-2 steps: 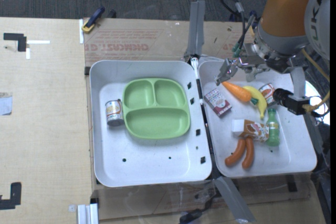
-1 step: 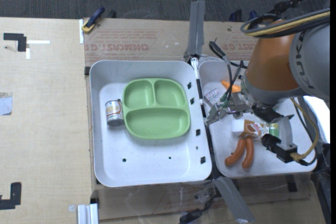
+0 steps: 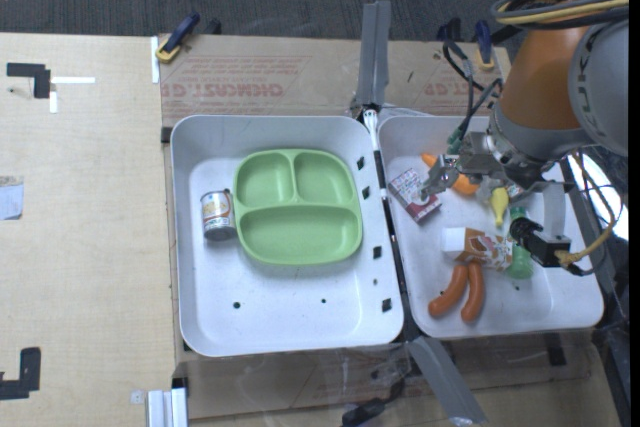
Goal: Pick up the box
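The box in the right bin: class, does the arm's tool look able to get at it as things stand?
Probably yes. The box lies uncovered near the right bin's left wall, the tool hovers just beside it, and nothing sits between them.

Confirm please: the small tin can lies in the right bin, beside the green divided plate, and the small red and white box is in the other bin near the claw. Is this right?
Not quite. The small tin can lies in the left white bin, beside the green divided plate. The camera view shows this. The small red and white box is indeed in the other bin, near the claw.
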